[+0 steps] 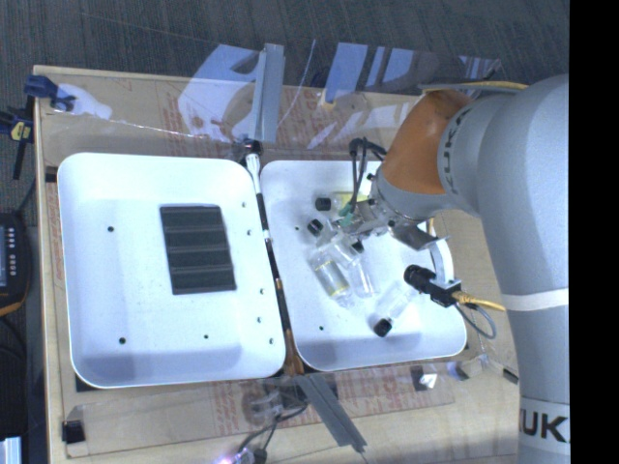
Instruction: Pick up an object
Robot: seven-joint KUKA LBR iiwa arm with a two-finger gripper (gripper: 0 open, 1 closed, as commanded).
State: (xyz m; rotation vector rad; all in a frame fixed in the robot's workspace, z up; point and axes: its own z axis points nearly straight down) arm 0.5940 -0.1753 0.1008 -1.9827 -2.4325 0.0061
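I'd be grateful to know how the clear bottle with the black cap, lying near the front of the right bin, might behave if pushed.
The clear bottle lies on its side, so it would probably roll. It looks see-through and likely empty, hence light and easily knocked across the right bin's smooth floor. Its glossy surface may be slippery.

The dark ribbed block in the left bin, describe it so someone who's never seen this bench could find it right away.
Start with the left bin, the white one farther from the arm. Near its middle lies the block, a dark rectangle with ridges running across it. It is the bin's one large dark thing, unlike the small clear bottles clustered in the right bin.
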